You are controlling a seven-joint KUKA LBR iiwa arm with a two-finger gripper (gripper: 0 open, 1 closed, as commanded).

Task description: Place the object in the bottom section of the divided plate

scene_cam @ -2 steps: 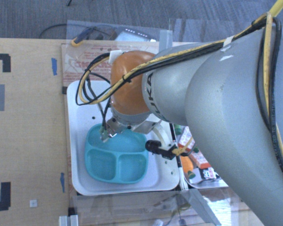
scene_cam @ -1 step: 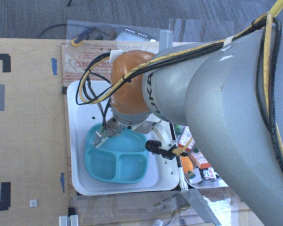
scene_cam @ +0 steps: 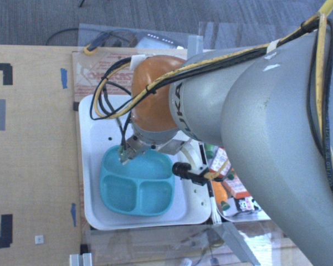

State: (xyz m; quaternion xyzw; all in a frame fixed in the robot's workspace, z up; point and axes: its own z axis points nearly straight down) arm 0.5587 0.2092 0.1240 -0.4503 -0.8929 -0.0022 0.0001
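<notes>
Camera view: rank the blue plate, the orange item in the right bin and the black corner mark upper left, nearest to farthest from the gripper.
1. Blue plate: directly under the gripper.
2. Orange item: past the plate, toward the view's right.
3. Black corner mark: far upper left.

The scene is lit evenly and fairly brightly by diffuse light from above. Small bright highlights are seen on the grey arm (scene_cam: pixel 266 98), up and well to the right of the gripper (scene_cam: pixel 126 153), and a soft sheen is carried by the orange band (scene_cam: pixel 155 87) just above it. A soft-edged shadow is cast beneath the arm, onto the white bin (scene_cam: pixel 91 148) at the gripper's right and onto the near edge of the turquoise divided plate (scene_cam: pixel 136 190) just below it. To the gripper's left the bin wall is almost washed out. Glare is caught on a glossy sheet (scene_cam: pixel 158 37) far above the gripper. The large near part of the arm is rendered slightly soft, and fine detail is lost throughout to low resolution.
</notes>
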